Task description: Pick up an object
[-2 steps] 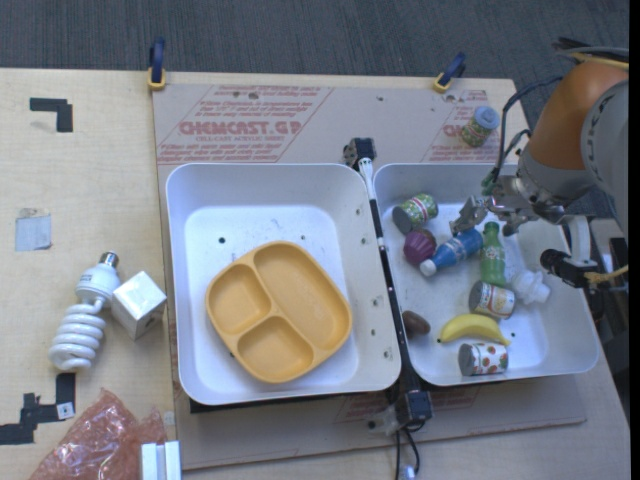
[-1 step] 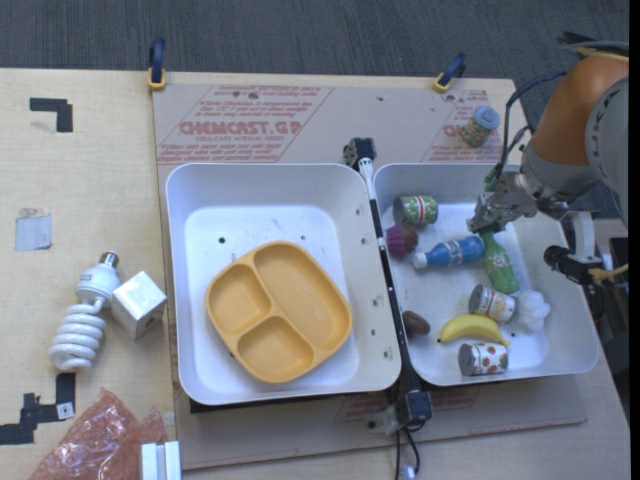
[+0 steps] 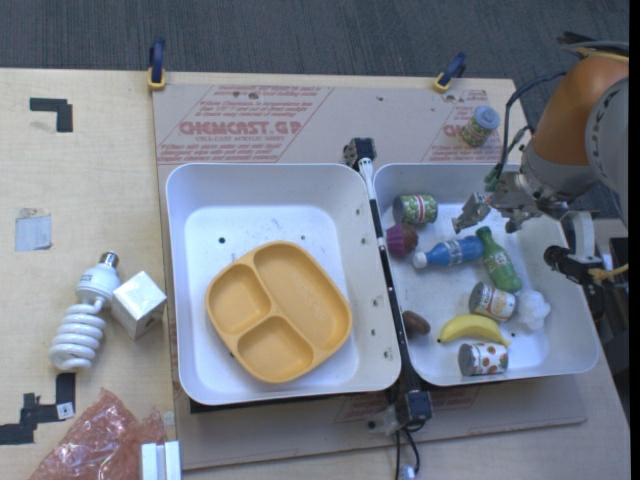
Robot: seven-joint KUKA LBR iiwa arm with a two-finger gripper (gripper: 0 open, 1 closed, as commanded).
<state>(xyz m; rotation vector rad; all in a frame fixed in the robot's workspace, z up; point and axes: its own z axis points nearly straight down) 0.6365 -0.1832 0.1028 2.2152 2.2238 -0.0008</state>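
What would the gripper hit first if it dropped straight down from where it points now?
Probably the blue bottle lying just below the gripper, with the green bottle close beside it. Height above them is unclear from this single slanted view.

White bins [image 3: 190,268], yellow tray [image 3: 278,311], yellow banana [image 3: 470,328], blue bottle [image 3: 450,253], green bottle [image 3: 497,260], orange-banded grey arm [image 3: 580,118].

We see the arm [image 3: 590,118] cut off by the right edge at three o'clock. The gripper [image 3: 497,211] is small and cluttered, so we cannot tell how its fingers stand. At seven o'clock the red mesh bag [image 3: 95,438] runs off the bottom edge. The labels on the cans [image 3: 483,358] are too small to read.
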